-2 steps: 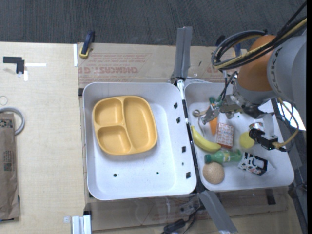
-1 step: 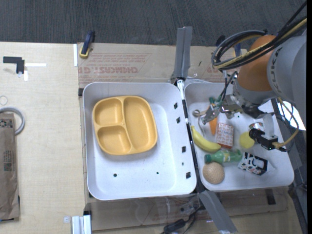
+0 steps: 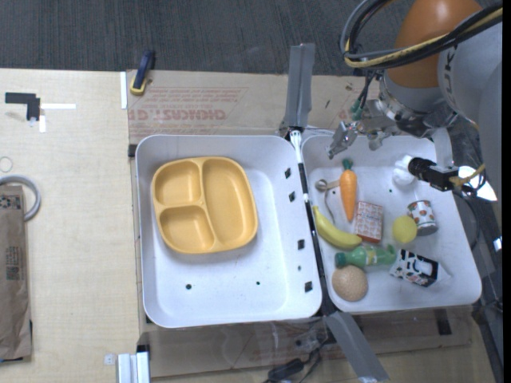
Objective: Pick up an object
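Carrot (image 3: 349, 191) lies upright near the far left of the right bin (image 3: 463, 282), its green top pointing away, just right of the banana (image 3: 334, 230) and just left of a small red box (image 3: 369, 220). Above and beyond the carrot, at the bin's far edge, the gripper (image 3: 355, 134) hangs with its fingers spread apart and nothing between them. The grey arm (image 3: 471, 62) slants in from the upper right, its orange band (image 3: 431, 26) well above the carrot.
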Robot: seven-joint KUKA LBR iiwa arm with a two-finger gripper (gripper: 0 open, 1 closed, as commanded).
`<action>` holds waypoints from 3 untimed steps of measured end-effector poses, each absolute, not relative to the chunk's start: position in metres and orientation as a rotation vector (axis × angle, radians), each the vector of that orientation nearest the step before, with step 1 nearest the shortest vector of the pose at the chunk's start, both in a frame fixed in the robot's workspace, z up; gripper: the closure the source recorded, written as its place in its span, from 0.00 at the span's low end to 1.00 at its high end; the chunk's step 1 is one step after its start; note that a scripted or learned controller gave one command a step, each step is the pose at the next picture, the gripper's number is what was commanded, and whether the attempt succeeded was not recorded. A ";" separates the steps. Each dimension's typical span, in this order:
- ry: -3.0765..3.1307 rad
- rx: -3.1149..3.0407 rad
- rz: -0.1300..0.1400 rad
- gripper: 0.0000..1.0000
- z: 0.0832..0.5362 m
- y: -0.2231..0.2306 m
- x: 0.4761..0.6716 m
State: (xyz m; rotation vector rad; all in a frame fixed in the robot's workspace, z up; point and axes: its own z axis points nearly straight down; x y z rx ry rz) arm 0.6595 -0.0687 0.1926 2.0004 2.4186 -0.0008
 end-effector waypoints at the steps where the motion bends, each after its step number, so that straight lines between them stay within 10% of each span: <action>1: 2.261 2.180 -0.003 0.00 0.092 -0.105 0.623; 2: 2.258 2.181 -0.004 1.00 0.101 -0.106 0.623; 3: 2.556 1.821 -0.001 1.00 0.184 -0.100 0.627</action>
